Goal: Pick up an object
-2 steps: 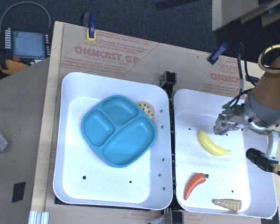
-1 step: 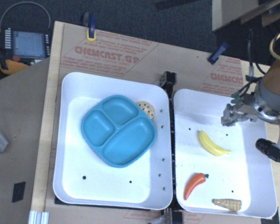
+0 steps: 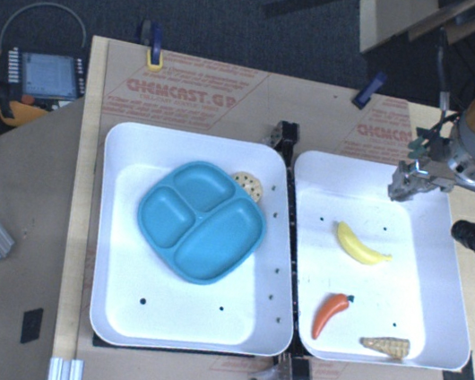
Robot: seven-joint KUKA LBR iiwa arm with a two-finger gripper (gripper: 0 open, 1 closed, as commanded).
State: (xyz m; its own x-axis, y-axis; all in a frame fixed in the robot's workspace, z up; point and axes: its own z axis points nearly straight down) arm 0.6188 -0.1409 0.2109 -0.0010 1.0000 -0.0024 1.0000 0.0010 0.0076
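Banana (image 3: pixel 361 246) is your closest candidate: it lies in the right bin (image 3: pixel 444 257), toward the far half, just near and left of the gripper (image 3: pixel 404 188). Its long axis runs left-far to right-near, with a gentle curve, so you would want the fingers set across that line. The gripper hangs over the far part of the same bin with nothing visibly between its tips; whether they are spread or pressed together you cannot tell at this size. Nearer you lie a red pepper (image 3: pixel 331 314) and a cone (image 3: pixel 385 346). The left bin (image 3: pixel 125 210) holds a blue tray (image 3: pixel 203 222) with a cookie (image 3: pixel 248 184) at its far edge.
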